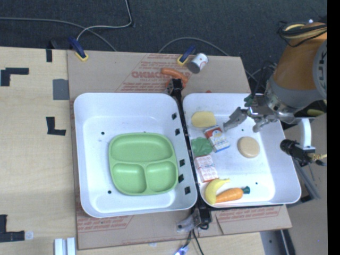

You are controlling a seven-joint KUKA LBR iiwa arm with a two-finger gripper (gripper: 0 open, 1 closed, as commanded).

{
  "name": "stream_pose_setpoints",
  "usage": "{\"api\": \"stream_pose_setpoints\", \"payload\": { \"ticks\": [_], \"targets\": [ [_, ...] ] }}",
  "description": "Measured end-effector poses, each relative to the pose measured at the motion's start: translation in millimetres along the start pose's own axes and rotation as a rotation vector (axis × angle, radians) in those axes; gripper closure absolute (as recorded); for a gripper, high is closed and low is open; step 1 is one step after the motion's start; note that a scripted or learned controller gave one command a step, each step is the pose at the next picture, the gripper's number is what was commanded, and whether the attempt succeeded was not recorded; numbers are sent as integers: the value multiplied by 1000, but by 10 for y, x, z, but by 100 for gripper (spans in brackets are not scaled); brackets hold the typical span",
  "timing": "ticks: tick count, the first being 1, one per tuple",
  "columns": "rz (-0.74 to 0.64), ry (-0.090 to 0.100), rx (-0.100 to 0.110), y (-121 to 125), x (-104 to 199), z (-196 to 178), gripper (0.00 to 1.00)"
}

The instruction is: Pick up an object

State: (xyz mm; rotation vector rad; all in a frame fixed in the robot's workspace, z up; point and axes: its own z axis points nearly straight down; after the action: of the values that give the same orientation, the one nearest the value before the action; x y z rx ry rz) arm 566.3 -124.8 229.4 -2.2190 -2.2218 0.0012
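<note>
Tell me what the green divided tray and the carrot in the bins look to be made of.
Green divided tray: likely moulded plastic, matte with a soft sheen; uniform colour, rounded compartment walls.
Carrot: probably toy plastic; flat, even orange with a smooth surface and a green tip. Too small to be sure.

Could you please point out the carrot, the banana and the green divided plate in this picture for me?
carrot (pixel 231 194): camera view, middle of its orange body.
banana (pixel 212 189): camera view, the yellow curve left of the carrot.
green divided plate (pixel 142 146): camera view, floor of its large upper compartment.
</note>
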Motion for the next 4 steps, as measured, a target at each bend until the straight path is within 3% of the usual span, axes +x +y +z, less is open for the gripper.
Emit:
{"api": "stream_pose_setpoints", "payload": {
  "ticks": [1, 2, 3, 4],
  "targets": [
    [0, -1, 1, 735, 96, 521, 0],
    [-1, -2, -4, 818, 38, 1430, 0],
    [-1, -3, -4, 821, 38, 1331, 100],
    [-1, -3, -4, 819, 38, 1334, 0]
  ]
}}
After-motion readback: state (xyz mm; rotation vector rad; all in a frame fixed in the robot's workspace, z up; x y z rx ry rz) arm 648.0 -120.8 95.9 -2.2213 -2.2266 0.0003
